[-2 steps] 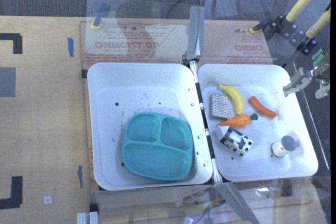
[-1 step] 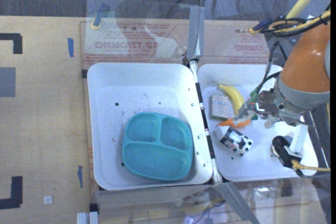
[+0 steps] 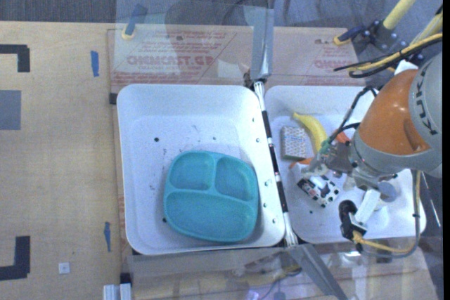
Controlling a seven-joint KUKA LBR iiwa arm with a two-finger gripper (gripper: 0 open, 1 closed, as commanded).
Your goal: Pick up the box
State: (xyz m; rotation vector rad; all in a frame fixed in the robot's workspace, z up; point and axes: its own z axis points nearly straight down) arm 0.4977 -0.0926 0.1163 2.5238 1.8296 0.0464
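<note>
Teal divided plate in left bin, banana, box in right bin

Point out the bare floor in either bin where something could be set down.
Left bin: bare floor behind the teal divided plate, toward the far wall, and a strip along its left wall. Right bin: crowded, with the banana, the box and the arm over it.

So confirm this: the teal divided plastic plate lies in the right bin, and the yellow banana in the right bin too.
Wrong on the plate: the camera view shows the teal divided plastic plate in the left white bin. The yellow banana does lie in the right white bin.
</note>
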